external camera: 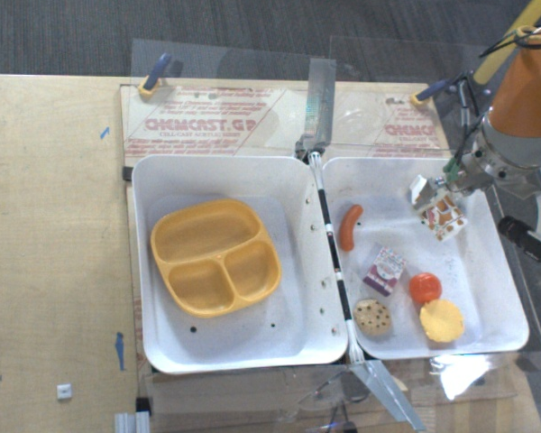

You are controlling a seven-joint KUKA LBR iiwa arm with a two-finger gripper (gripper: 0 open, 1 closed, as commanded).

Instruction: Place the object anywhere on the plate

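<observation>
- The arm reaches in from the right, orange band above the wrist, and its gripper [446, 188] hangs over the far part of the right bin [514, 327].
- Whether the gripper is spread or pressed together cannot be told; its tip merges with the item under it.
- Directly beneath sits a small checkered packet [444, 216], white with orange-brown marks, and it appears to be the object the arm is going for. It looks to be touching or just under the gripper, but nothing shows it between the gripper's parts, so it counts as not held.
- Handling, as a judgement: the packet looks light and thin, perhaps a toy waffle or wrapped snack, fairly stiff, likely to slide on the smooth bin floor. A pinch across its narrow sides seems the safest hold.
- Other items in the right bin: a sausage [348, 227] near the divider, a small pink carton [385, 271], a cookie [372, 317], a tomato [425, 287] and a yellow round piece [442, 321] just beside it.
- The plate [215, 256], yellow with three compartments, lies in the left bin [153, 332], well apart from the packet, with nothing on it.
- Both bins are shallow, white and smooth, side by side on a pale wooden table [45, 242].
- Room is tight by the right bin's far wall; the carry must clear the central rims.
</observation>
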